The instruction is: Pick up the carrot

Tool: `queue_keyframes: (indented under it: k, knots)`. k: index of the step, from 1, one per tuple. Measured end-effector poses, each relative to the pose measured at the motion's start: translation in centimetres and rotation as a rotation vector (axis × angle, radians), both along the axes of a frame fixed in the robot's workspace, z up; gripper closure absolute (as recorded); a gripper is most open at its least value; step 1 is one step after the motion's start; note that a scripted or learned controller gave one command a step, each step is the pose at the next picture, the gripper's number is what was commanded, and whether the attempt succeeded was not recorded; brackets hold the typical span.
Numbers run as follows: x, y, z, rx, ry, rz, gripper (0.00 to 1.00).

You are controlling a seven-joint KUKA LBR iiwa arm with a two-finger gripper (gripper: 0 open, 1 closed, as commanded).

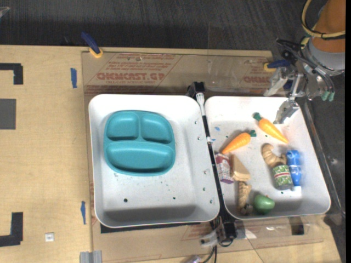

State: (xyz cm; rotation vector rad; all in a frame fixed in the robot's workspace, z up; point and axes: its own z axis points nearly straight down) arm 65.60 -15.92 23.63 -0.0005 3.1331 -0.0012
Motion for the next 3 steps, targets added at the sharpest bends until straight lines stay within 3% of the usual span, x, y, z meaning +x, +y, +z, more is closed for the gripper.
queue_keyframes:
  k: [1, 2, 3]
  knots:
    - [1.1, 3.1, -13.5, -0.002, -0.005, 0.081, 0.00]
    - [-3.5, -6.4, -14.8, -0.004, 0.001, 0.120, 0.00]
    - [-2.9, -5.9, -13.3, -0.006, -0.015, 0.127, 1.00]
